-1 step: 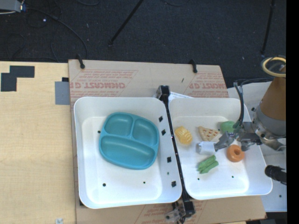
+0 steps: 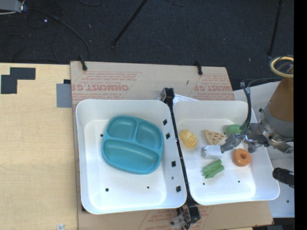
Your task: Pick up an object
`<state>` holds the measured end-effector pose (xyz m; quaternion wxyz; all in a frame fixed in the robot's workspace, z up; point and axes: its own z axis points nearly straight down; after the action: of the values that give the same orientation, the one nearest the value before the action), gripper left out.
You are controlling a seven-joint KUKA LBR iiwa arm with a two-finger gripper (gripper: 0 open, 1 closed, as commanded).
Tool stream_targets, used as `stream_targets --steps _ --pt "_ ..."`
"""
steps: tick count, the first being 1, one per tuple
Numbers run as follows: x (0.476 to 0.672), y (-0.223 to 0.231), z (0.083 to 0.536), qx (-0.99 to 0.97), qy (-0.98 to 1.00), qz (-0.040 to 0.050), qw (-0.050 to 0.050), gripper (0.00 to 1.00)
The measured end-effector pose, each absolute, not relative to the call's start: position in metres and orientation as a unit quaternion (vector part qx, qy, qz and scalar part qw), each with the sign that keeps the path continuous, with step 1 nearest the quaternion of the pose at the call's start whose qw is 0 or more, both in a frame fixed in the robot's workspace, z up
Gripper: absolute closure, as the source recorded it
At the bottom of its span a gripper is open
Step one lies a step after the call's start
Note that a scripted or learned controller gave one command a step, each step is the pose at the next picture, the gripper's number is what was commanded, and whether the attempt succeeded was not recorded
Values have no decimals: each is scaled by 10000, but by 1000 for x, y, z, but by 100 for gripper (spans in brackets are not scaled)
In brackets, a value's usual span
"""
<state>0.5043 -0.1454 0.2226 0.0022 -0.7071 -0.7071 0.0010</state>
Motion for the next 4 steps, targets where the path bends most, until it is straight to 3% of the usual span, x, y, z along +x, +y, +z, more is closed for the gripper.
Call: stream_targets --steps 2,3,4 --pt "498 -157 105 -7075 -7067 21 42 0" --pt "500 -156 91 -7073 -7069 -22 -10 0" --pt "503 -156 104 -7078 -7064 -49 -28 100"
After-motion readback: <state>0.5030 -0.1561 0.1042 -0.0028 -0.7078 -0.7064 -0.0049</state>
